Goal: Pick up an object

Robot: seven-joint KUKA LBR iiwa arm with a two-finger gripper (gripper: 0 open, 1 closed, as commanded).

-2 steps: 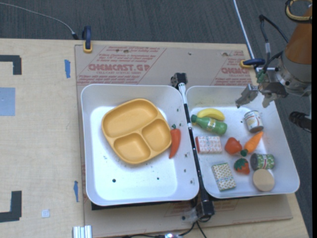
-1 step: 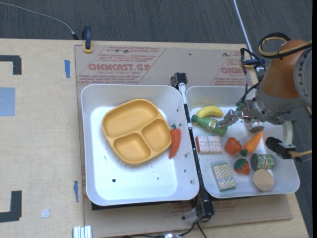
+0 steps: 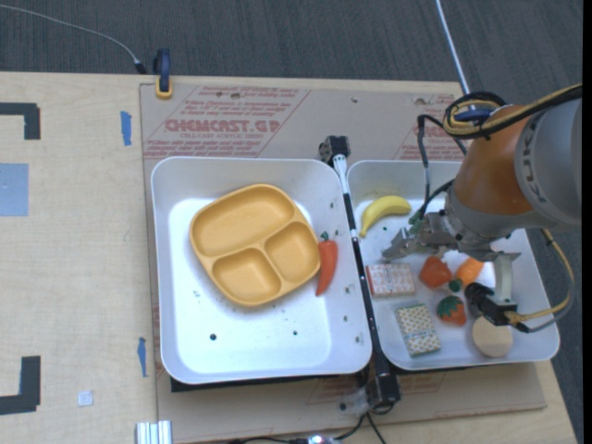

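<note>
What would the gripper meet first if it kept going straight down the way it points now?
Probably the pink patterned block in the right bin, just beneath the gripper. The banana lies a little behind. Depth is hard to judge from this slanted view.

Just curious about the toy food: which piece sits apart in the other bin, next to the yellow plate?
The carrot, orange-red with a green top, lying against the divided yellow plate in the left bin; the other food is in the right bin.
</note>
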